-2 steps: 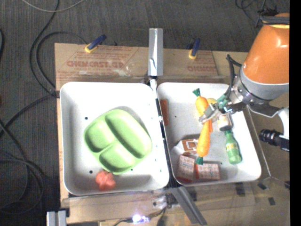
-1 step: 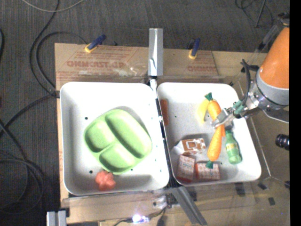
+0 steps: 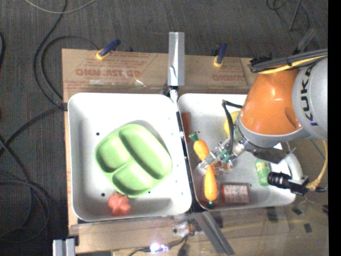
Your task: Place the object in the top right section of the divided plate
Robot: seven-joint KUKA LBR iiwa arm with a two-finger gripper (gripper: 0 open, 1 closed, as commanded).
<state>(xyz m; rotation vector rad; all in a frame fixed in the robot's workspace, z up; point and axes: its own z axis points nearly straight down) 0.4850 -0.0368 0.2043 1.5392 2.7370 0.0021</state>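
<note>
1. Nearest the viewer, at the front edge of the left bin (image 3: 80,143), a small reddish-orange object (image 3: 119,204) lies on the bin floor just beside the front rim of the divided plate (image 3: 134,159).
2. At the front of the right bin (image 3: 277,196), a brown rectangular packet (image 3: 235,193) lies flat; an orange carrot-shaped toy (image 3: 210,184) lies just to its left, pointing front to back.
3. The divided plate, green with three sections, sits tilted in the middle of the left bin; all its sections are bare.
4. In the middle of the right bin, the jaws (image 3: 209,161) hang over a second carrot-shaped toy (image 3: 201,149), near the bin's left wall. Whether they are spread or pressed together cannot be told, and no object can be seen between them.
5. A small green object (image 3: 261,172) lies to the right, under the arm (image 3: 277,111).
6. A yellow object (image 3: 230,122) shows partly behind the arm's orange band.
7. Farthest, the cardboard-covered tabletop (image 3: 122,71) carries two clamps (image 3: 108,49) at its rear edge.
</note>
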